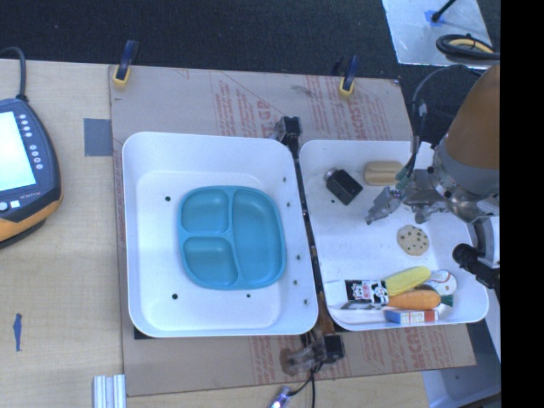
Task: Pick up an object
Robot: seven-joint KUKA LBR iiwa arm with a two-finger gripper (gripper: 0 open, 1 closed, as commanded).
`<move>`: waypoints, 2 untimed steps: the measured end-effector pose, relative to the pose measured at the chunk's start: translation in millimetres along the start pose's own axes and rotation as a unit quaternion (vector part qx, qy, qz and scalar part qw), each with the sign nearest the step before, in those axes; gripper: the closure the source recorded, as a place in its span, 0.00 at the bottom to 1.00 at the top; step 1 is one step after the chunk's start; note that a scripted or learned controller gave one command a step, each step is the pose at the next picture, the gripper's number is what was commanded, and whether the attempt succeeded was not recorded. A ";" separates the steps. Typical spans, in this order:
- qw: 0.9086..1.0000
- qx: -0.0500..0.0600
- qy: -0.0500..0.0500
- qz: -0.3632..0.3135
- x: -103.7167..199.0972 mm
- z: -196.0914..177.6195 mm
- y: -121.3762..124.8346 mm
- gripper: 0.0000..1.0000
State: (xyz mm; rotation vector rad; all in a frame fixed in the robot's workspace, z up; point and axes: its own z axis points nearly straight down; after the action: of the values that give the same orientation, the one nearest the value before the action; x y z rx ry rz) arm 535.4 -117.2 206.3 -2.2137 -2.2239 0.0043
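My gripper (398,214) hangs over the middle of the right bin (340,253), open, with nothing between its fingers. A round tan cookie (413,240) lies just below it to the right. A beige cylinder (382,172) lies just above it near the bin's far wall, and a small black block (343,185) sits to its left. Along the near wall lie a yellow corn cob (406,279), an orange carrot (414,299), a black-and-white carton (366,292) and a small flat tube (411,316).
The left bin (144,228) holds a blue divided plate (231,236). A teach pendant (21,168) lies on the bench at the far left. Clamps (124,65) hold the cardboard sheet at the back edge. The arm's body (472,143) covers the right bin's right side.
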 end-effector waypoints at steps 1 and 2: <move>1.000 0.001 -0.001 0.000 -33.0 115.8 52.3 0.00; 1.000 0.000 -0.001 -0.001 17.6 113.7 106.7 0.00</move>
State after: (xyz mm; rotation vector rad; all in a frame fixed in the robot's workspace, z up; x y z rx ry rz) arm 641.5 -99.1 92.1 -2.2124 -2.2278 0.0055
